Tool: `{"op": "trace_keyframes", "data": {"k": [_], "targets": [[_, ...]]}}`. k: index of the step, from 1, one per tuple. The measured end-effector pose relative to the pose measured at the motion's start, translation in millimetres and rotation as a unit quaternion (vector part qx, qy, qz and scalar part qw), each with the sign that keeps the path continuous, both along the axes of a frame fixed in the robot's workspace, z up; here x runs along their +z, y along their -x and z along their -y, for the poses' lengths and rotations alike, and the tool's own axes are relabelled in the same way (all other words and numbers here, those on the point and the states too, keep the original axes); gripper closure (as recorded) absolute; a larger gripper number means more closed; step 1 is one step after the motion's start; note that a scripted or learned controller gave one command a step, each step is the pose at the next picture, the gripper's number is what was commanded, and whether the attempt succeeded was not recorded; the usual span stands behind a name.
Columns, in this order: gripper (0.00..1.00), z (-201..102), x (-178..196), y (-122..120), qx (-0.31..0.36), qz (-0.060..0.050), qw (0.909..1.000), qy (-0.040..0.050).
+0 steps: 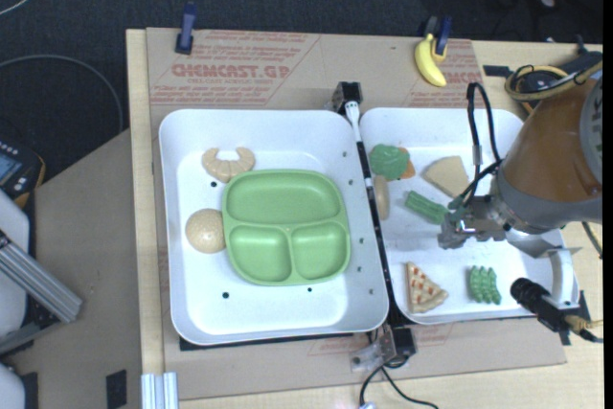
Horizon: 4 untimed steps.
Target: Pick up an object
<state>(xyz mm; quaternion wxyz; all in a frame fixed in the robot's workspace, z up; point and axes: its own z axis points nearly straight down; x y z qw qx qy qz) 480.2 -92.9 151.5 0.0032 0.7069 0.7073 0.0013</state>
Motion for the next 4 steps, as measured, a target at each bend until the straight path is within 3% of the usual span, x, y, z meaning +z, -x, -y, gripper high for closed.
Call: {"op": "trace_keyframes", "data": {"k": [1, 2, 3, 4], "targets": [[1.00, 0, 10, 0, 0.000, 0.001, 1.0000, 0.0005], [1.00, -107, 34, 1, 0.006, -0.002, 1.0000, -0.0035], [1.00, -138, 219, -1, 0.003, 0.006, 1.0000, -0.0036], [1.00, -135, 211, 1, 0.000, -0.004, 1.0000, -0.0012]]}}
